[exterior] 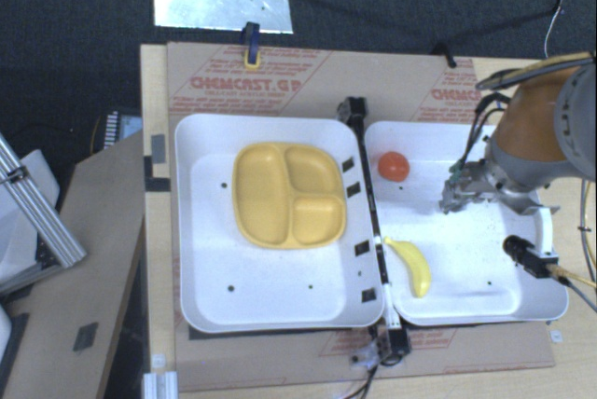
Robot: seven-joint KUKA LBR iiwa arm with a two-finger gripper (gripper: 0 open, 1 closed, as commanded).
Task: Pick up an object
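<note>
With the gripper (454, 199) (finger state cannot be told) well apart from the tomato (394, 166) and banana (411, 264), a miss is risked.

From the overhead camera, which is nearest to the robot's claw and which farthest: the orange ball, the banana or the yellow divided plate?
Measured from the claw in the right bin:
1. Orange ball, same bin, up and to the camera's left of the claw.
2. Banana, same bin, lower, near the divider.
3. Yellow divided plate, in the left bin, across the divider.
</note>
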